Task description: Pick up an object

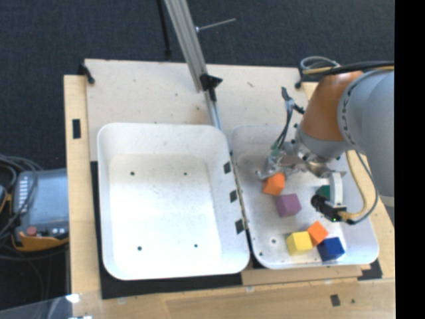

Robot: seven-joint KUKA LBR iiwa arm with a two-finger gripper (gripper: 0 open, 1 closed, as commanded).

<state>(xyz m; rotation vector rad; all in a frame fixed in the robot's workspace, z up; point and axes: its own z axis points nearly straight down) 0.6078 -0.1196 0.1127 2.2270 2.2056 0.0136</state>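
1. Your bench carries two shallow white plastic bins side by side: the left bin (119, 145) and the right bin (255, 145), their rims meeting near the middle.
2. All loose pieces lie in the right bin. An orange block (273, 183) sits near the bin's centre, tilted on an edge.
3. Just below and right of it lies a mauve cube (288, 205), close to the orange block but apart.
4. Nearer the front rim you have a cluster: a yellow cube (299, 242), a smaller orange cube (318, 230) and a blue cube (331, 248), packed tight, seemingly touching.
5. A green piece (323, 191) shows at the right, partly hidden by the arm's hardware and a black cable.
6. A slanted aluminium rail (186, 35) runs down from the top toward the seam between the bins.
7. The grey arm with its orange band (325, 111) reaches in from the right, wrist pitched down over the right bin.
8. The two-finger gripper (272, 173) sits directly on top of the orange block. You cannot tell whether it pinches the block or how it is set; wrist and cables blur it.
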